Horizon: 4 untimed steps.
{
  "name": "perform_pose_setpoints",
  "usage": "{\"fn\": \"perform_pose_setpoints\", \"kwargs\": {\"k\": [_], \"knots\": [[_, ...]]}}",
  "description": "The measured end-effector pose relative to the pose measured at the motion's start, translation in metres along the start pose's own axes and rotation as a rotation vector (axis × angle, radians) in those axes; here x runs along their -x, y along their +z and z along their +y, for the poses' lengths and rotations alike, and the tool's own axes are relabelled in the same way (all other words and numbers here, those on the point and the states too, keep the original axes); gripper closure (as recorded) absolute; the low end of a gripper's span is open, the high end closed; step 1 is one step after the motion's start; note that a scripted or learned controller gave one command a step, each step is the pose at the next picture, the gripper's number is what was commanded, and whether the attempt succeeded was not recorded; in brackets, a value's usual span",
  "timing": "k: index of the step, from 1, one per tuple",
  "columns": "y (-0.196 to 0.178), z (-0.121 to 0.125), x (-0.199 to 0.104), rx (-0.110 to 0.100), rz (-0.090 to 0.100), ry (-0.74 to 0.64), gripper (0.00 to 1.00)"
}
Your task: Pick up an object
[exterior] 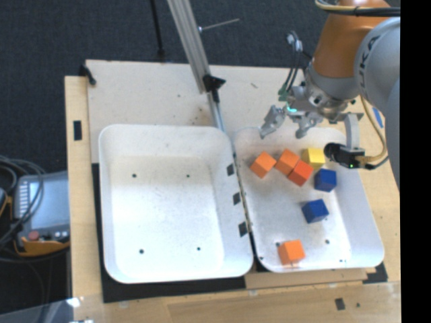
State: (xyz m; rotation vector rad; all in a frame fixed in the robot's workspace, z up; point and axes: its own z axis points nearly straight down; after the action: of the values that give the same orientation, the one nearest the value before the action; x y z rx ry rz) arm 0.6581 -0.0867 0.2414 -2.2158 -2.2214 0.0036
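Observation:
My gripper (pixel 288 127) hangs over the far edge of the right bin (pixel 357 237), its two grey fingers spread open with nothing between them. Just below it lie three orange blocks: one (pixel 264 164) to the left, one (pixel 288 159) in the middle and a redder one (pixel 301 173) touching it. A yellow block (pixel 314 156) sits to their right, beside a blue block (pixel 325 180). A second blue block (pixel 314 210) lies nearer the middle of the bin, and another orange block (pixel 291 252) rests near the front rim.
The left bin (pixel 168 200) stands beside the right one. A slanted metal pole (pixel 192 42) rises behind the bins to a black clamp (pixel 213 83). A black cable part (pixel 343 155) hangs off the wrist by the yellow block. A control box (pixel 40 210) sits at far left.

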Motion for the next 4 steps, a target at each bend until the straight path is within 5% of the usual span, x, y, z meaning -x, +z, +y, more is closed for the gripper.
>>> {"fn": "perform_pose_setpoints", "kwargs": {"k": [1,4], "knots": [[-0.003,0.001,0.0,0.005,-0.001,-0.001,0.0],[0.122,0.0,0.003,0.008,-0.001,0.003,0.0]]}}
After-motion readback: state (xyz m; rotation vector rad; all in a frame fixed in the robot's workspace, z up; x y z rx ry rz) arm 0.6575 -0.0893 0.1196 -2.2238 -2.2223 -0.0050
